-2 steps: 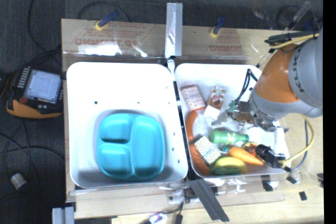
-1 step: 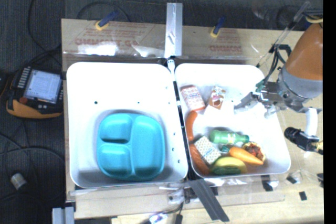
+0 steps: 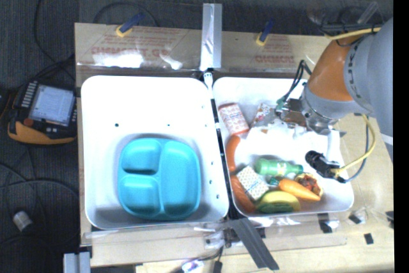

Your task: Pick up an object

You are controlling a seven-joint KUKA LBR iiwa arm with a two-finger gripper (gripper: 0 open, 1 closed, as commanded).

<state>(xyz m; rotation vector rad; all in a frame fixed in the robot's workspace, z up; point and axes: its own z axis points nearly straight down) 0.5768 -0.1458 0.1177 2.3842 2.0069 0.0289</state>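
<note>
Dark carpet is surrounding the bench [image 3: 96, 48], where I am watching two white bins: the left bin [image 3: 102, 93] carrying a blue divided tray [image 3: 158, 177], the right bin [image 3: 342, 198] holding the clutter. My gripper [image 3: 287, 110] is hovering over that bin's far edge; whether it is apart or together I cannot tell. Nothing is lifted yet: the green bottle [image 3: 278, 167], carrot [image 3: 299, 188] and packet [image 3: 232, 117] are lying untouched, so the whole pick is remaining.

Blue sectioned tray [image 3: 158, 178] in the left white bin [image 3: 96, 137]; handheld device [image 3: 41, 113] on the floor.
</note>
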